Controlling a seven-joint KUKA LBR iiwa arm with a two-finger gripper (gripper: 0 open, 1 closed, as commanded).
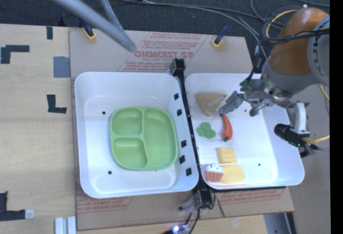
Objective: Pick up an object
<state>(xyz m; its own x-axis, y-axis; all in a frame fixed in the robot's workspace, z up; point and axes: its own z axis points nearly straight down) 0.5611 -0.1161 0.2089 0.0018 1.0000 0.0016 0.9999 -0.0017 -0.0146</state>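
My gripper (242,108) hangs over the right bin (278,171), with one grey finger (230,104) pointing left toward a tan wedge (209,102) and the other finger near the wrist on the right. The fingers stand apart with nothing between them. Just below the left fingertip lies an orange-red carrot-like piece (227,128). A green leafy piece (206,131) lies left of it. Nearer the front sit a yellow block (226,155), a second yellow piece (232,175) and a small red-and-white slice (213,172).
The left bin (88,93) holds a green divided plate (143,138). A black divider (185,120) runs between the bins. A grey pole (69,0) crosses the top left. Cables (292,136) trail by the right bin's rim.
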